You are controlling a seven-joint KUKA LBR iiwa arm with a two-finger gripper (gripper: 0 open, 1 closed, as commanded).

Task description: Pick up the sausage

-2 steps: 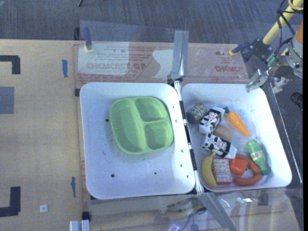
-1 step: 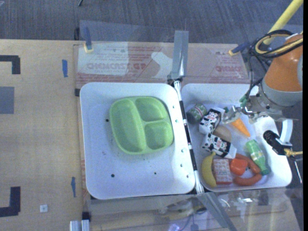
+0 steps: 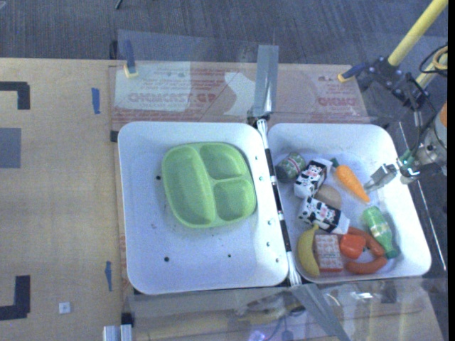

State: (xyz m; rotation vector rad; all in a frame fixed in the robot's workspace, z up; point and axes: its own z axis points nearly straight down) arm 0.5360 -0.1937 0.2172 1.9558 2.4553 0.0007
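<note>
From the overhead camera I see two shallow white bins side by side on the bench. The left bin (image 3: 142, 254) holds a green divided plate (image 3: 209, 185) with three compartments, lying flat a little above the bin's middle.

The right bin (image 3: 409, 258) holds all the loose items. The sausage (image 3: 367, 264) I am after is a curved red-orange piece lying along the bin's near edge, toward its right corner. It is touching a red-orange block-like toy (image 3: 353, 246) just above it, and its right end lies under the lower end of a green bottle (image 3: 378, 229). To the sausage's left a pink-and-white wafer-like block (image 3: 328, 253) lies against a banana (image 3: 307, 253), which curves along the bin's left wall. Above these sit two black-and-white cow-patterned cartons, one (image 3: 323, 214) near the middle and one (image 3: 310, 177) higher up, with a beige rounded item (image 3: 329, 195) between them. A small green can (image 3: 291, 166) lies near the top-left of this bin, and a carrot (image 3: 350, 180) lies slantwise to the right of the upper carton.

The gripper (image 3: 381, 177) comes in over the right rim, just right of the carrot and above the green bottle, well apart from the sausage. At this size I cannot tell whether its claw is apart or together, and I see nothing held in it.
</note>
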